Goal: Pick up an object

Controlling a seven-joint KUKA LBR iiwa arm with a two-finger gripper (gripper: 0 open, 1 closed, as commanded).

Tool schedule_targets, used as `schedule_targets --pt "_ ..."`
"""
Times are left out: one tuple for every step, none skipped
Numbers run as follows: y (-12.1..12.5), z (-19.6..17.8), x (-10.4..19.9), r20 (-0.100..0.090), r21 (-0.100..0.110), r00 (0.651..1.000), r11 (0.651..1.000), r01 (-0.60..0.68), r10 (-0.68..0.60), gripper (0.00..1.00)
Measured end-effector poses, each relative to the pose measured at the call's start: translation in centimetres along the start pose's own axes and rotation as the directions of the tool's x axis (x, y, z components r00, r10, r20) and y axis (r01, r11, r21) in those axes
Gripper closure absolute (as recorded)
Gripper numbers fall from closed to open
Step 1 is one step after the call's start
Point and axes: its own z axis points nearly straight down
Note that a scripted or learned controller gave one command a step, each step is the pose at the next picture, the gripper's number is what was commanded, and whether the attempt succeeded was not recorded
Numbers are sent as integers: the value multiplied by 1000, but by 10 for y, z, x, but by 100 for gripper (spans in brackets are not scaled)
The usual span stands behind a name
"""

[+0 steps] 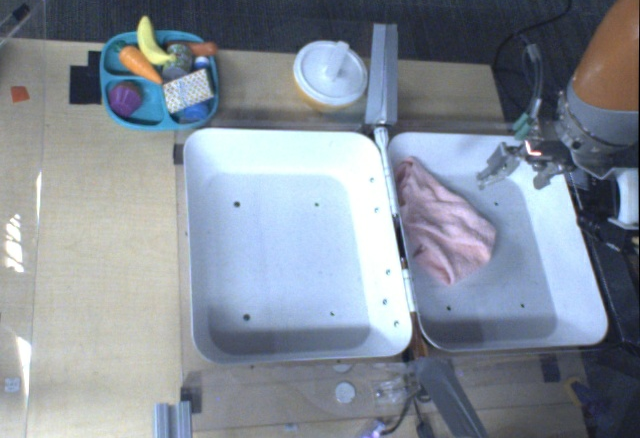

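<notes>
A pale wooden table [90, 256] carries two white bins. A crumpled pink cloth [443, 221] lies against the left wall of the right bin [560, 316]. The hand [520, 166] hovers spread over that bin's upper right, pinching nothing. This looks like the approach; next it must travel left and descend onto the cloth.

Wooden bench [90, 256] with two white bins [290, 336], blue tray [108, 104], lidded tub [330, 74].

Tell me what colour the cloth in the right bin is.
Pale pink. The cloth shows best in the camera view, crumpled on the left side of the right bin.
</notes>
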Motion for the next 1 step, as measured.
schedule_targets --pt "-13 121 -14 -1 4 998 998 70 -70 0"
